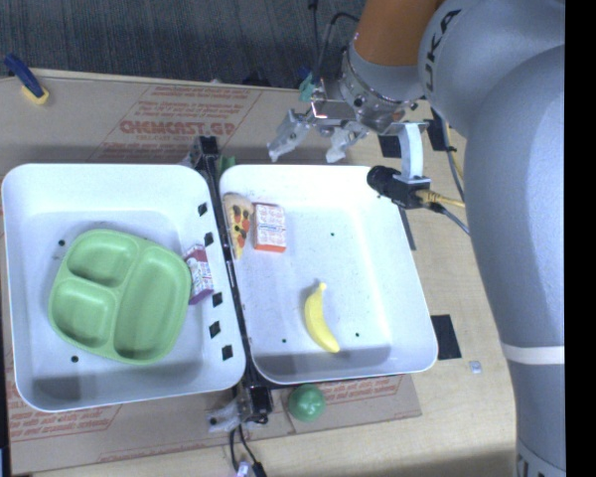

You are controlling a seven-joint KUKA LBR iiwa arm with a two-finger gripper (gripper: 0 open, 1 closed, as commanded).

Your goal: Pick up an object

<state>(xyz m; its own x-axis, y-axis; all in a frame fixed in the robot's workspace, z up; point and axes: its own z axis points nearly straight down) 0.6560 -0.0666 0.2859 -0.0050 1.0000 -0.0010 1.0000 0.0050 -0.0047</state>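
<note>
From my feed the gripper [311, 147] sits above the far edge of the right bin [397, 276], over the cardboard just beyond its rim. Its two fingers [283, 142] are spread apart and nothing is between them, so it carries nothing.

In the right bin I see a banana [320, 318] lying near the front, well apart from the gripper. Toward the far left corner of that bin is a small carton [269, 228] in white and orange, and just beside it, against the dividing wall, a flat packet [238, 223] whose printing I can't quite read; it may be a snack wrapper.

The left bin [40, 197] holds a green divided plate [119, 294], with a small purple packet [200, 272] touching its right side.

A green ball [306, 402] rests on the bench outside the bins, just beside the right bin's front edge
</note>
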